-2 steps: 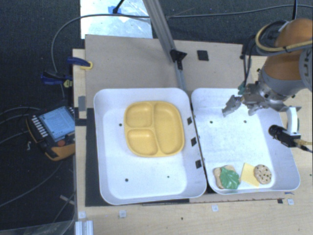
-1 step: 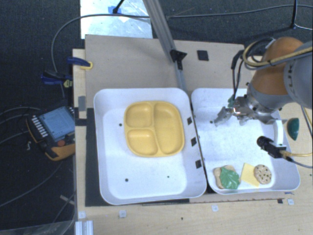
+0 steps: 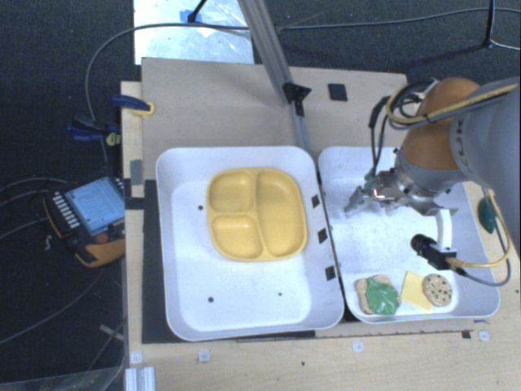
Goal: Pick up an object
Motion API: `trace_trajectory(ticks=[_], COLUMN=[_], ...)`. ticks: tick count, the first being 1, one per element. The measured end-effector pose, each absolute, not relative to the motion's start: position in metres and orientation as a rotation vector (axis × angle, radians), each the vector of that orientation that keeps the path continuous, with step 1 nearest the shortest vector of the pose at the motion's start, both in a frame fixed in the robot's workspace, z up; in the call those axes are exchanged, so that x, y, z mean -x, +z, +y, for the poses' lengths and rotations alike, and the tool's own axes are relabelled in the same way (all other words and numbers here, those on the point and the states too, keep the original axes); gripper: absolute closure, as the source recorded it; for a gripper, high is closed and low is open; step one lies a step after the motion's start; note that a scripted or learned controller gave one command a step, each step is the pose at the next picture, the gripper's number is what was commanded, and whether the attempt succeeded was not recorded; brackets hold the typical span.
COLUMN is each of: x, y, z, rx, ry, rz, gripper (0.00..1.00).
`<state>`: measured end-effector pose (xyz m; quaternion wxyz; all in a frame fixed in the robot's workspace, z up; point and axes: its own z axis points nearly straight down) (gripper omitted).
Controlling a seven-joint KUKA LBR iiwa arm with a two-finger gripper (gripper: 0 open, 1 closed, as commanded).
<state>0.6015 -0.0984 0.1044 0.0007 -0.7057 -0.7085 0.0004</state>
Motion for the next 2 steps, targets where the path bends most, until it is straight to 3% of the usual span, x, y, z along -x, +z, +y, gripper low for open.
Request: trace_trajectory(ticks=[1, 2], x=[-0.603, -0.594], y=[0.118, 0.169], z=[-0.099, -0.099], rx=[2.220, 2.224], ry=[-0.003, -0.004], rz=[-2.227, -2.224], gripper=[1.00, 1.00])
